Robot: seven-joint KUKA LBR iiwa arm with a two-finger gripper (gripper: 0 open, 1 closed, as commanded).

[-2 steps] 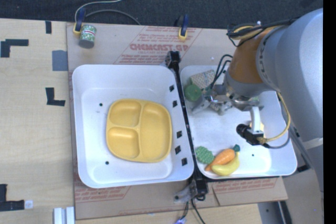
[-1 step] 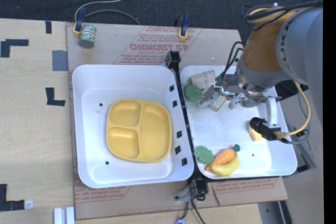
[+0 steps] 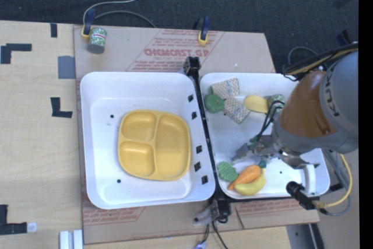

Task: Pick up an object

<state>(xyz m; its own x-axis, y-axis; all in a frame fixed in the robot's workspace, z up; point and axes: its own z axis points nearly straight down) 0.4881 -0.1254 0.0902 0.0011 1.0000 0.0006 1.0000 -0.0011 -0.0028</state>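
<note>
Fingers parted, empty, above orange carrot on yellow banana.

A yellow divided plate is sitting in the white left bin; an orange carrot is lying in the right bin's near part.

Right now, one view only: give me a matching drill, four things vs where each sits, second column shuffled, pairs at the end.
Things:
1. yellow divided plate
2. orange carrot
3. green round piece
4. small can

Places:
A. on the cardboard, outside the bins, upper left
B. right bin, near edge, beside a yellow piece
C. middle of the left bin
D. right bin, far left corner, by the divider

Pairs: 1-C, 2-B, 3-D, 4-A
</note>
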